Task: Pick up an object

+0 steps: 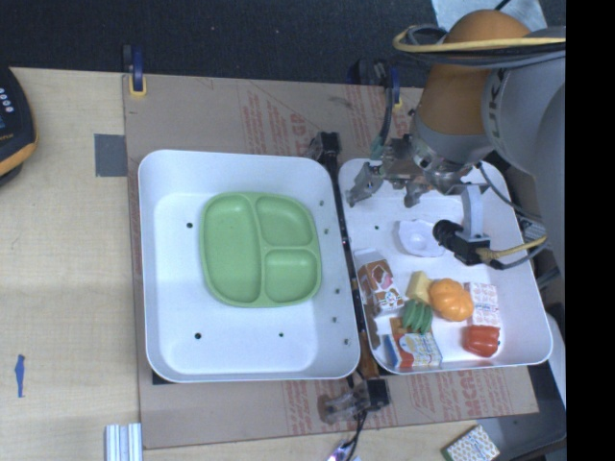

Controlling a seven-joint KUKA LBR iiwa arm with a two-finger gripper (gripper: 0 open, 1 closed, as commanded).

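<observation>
The gripper [384,188] hangs released at the right bin's [534,353] far edge — it should travel toward the near edge, over the orange [450,299], before descending.

Both white bins [159,257] look like smooth moulded plastic with a soft sheen, and the green divided plate [259,249] is matt plastic. The bench [58,286] has a pale wood-grain finish under a flat sheet of brown cardboard [240,109], dull and printed. The orange toy [450,299] looks glossy, the arm [533,94] smooth grey
</observation>
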